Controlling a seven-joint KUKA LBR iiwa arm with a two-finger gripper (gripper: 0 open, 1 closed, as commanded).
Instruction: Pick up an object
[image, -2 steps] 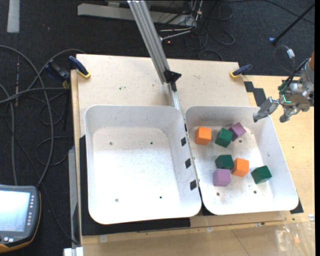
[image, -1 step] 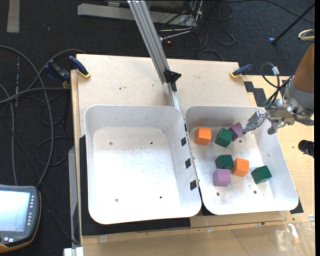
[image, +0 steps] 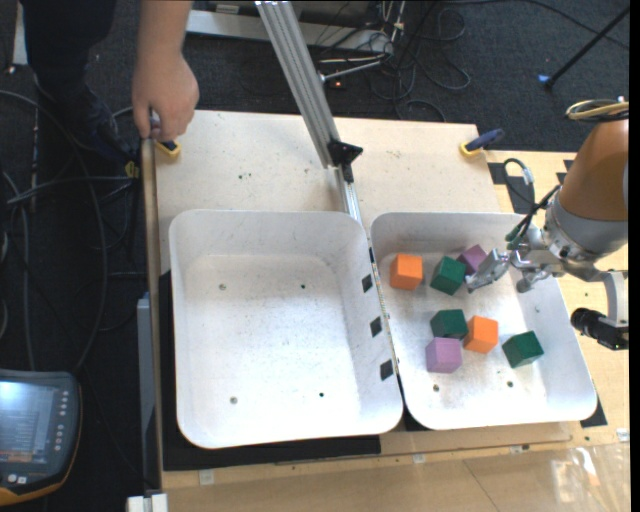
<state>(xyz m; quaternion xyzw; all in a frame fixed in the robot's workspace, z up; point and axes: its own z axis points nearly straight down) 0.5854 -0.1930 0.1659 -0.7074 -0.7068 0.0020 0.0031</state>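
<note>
The robot arm (image: 592, 190) comes in from the right and its claw (image: 487, 270) hangs low over the right bin (image: 560, 400), close by the purple block (image: 474, 258) and the green block (image: 449, 275) near the top of that bin. I cannot tell if the claw is open or closed, and I cannot see any block held in it. So I think the robot is at the reaching step, getting ready to grab, and nothing has been picked up yet. Next it likely needs to line up over one block, go down around it, squeeze, and lift. That could be tricky, because the purple block and the green block sit right next to each other, so the claw might bump one while trying for the other. An orange block (image: 407, 271) sits a bit to the left of them. Lower in the bin are another green block (image: 449, 323), another orange block (image: 481, 334), a second purple block (image: 444, 354) and a third green block (image: 522, 349). The left bin (image: 200, 400) sits beside it on the bench (image: 270, 160). A person's hand (image: 165, 95) rests at the far left corner of the bench, well away from the arm.
</note>
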